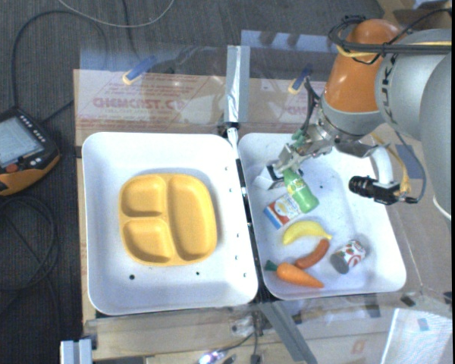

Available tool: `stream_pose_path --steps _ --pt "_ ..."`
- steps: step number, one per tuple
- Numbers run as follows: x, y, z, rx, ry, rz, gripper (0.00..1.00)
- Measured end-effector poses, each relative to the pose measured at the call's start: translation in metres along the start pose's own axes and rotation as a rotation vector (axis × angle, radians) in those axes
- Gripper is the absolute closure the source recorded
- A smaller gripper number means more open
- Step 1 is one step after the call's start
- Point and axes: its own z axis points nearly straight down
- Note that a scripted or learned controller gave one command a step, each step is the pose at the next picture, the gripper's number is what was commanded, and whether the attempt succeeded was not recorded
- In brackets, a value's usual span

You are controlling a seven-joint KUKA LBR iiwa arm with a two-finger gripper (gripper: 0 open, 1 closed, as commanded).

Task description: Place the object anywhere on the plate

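Note:
A yellow three-compartment plate lies in the left white bin. In the right bin my gripper is low over the upper end of a green bottle, which lies tilted on the bin floor. The bottle's top is hidden under the gripper. Just below the bottle sit a small red, white and blue carton, a banana, a red sausage-shaped item, a carrot and a small can.
The arm's orange band and grey body reach in over the right bin's far right corner. A black part with a cable hangs over the bin's right side. A pendant lies on the floor at left.

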Motion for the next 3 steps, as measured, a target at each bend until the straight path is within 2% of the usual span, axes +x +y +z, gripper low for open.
stream_pose_path --steps 1,2,3 --pt "0.083 0.01 -0.063 -0.002 -0.001 -0.17 1.0" --pt "0.187 0.022 -0.005 0.001 0.001 -0.131 1.0" --pt "0.187 0.023 -0.005 0.001 0.001 -0.13 0.0"
